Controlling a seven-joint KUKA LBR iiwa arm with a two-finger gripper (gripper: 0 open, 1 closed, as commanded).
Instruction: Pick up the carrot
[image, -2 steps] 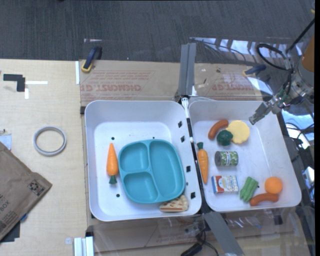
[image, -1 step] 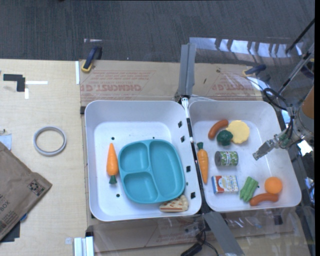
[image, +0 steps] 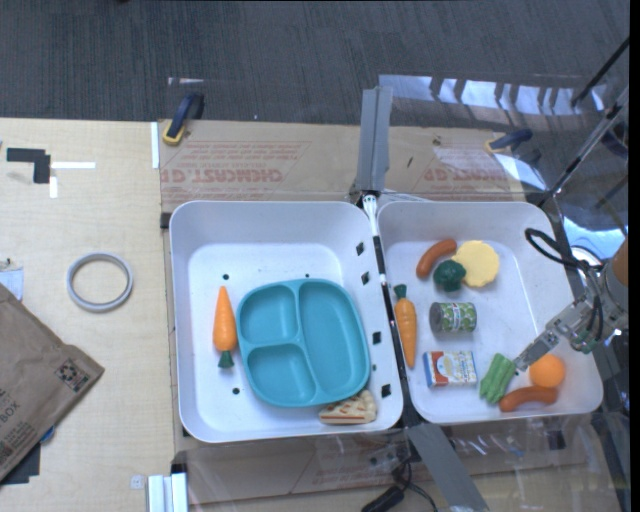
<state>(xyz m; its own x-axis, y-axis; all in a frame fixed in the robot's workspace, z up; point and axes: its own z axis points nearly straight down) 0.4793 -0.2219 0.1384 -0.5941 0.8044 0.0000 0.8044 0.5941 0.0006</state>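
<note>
Pale wood bench (image: 80, 220) bears two glossy white bins (image: 200, 300), then a smooth teal divided plate (image: 300, 340) in the left one. One tapered orange carrot (image: 224, 318) lies beside that plate; another carrot (image: 405, 327) sits in the right bin. Gripper (image: 545, 347) hovers by a green pod (image: 497, 376), its grasp impossible to tell

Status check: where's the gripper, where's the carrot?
Gripper low in right bin, by orange. Carrots: one at right bin's left wall, one in left bin.

We see our grey two-finger gripper (image: 535, 350) reaching in low from the right, fingers slanted down-left, close together.
</note>
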